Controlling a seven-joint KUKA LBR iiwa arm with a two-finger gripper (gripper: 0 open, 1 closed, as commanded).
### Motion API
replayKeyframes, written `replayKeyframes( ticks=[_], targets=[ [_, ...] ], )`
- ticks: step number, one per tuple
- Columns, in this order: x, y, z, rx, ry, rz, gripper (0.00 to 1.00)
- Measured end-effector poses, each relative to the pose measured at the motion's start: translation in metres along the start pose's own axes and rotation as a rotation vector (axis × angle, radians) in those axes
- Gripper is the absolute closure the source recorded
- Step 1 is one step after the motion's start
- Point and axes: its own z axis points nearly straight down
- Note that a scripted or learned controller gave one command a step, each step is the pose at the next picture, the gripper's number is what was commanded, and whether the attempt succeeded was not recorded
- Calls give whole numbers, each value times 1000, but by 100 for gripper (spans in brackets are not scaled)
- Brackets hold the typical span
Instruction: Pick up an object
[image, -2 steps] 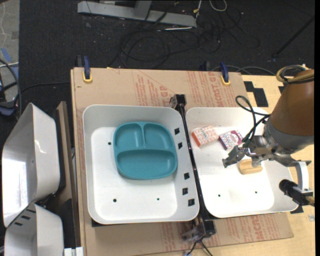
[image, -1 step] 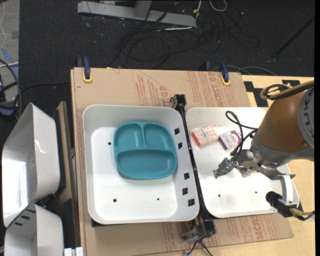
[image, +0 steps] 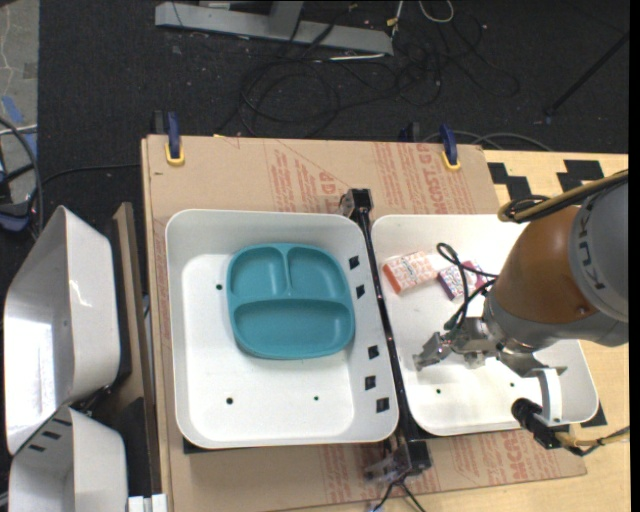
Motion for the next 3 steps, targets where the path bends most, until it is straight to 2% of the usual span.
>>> replayKeyframes(
  ticks=[1, 2, 3],
  targets=[
    [0, 0, -12, -1, 0, 2, 100],
    [2, 0, -74, -7, -2, -5, 100],
    [2, 1, -107, -6, -2, -5, 100]
  ],
)
